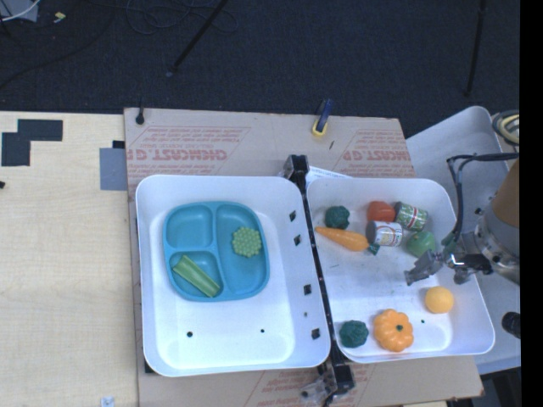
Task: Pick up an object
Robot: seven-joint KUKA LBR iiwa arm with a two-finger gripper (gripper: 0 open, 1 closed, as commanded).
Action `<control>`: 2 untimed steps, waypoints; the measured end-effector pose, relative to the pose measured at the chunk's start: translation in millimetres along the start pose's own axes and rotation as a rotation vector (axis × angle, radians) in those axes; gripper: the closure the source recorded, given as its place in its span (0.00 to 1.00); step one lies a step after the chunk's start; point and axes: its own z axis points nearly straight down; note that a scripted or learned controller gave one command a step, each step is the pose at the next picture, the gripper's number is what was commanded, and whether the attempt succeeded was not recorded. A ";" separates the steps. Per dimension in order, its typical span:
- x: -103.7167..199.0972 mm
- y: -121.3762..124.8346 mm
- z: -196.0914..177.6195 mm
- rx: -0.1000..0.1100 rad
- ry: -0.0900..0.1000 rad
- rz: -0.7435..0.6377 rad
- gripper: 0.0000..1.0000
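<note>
In the right bin [462,219], at three o'clock, the pincer [422,271] hovers low, fingers spread and grasping nothing (a lemon [439,299] lies just beside it at five o'clock, a carrot [342,238] well apart at nine).

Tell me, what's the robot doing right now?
Gripper low over right bin, nothing seen held. Nearest: yellow lemon, green pepper. Nothing blocking either.
</note>
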 end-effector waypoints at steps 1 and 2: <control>-0.2 2.5 -5.6 -0.011 -0.002 -0.002 0.00; 4.1 -5.2 45.7 -0.007 0.000 -0.003 0.00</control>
